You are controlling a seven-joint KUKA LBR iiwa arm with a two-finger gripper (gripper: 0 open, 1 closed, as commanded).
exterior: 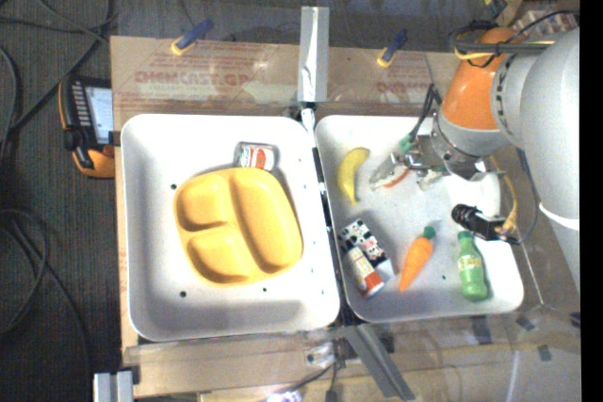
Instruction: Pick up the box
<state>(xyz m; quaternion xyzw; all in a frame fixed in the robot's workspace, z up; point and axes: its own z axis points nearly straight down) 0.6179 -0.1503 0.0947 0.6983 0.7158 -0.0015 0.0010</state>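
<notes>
The box (pixel 364 256) is a small carton with a black-and-white pattern and a red end. It lies on the floor of the right bin (pixel 490 301), near that bin's left wall and front. My gripper (pixel 402 175) hovers over the back half of the same bin, just right of the banana (pixel 351 172) and well behind the box. Its fingers stand open with nothing between them. The orange band of the wrist (pixel 468 99) rises behind it.
An orange carrot (pixel 415 261) lies just right of the box, and a green bottle (pixel 472 266) lies further right. The left bin (pixel 151 297) holds a yellow divided plate (pixel 240 223) and a small can (pixel 255 155). A metal divider post (pixel 313 61) stands between the bins.
</notes>
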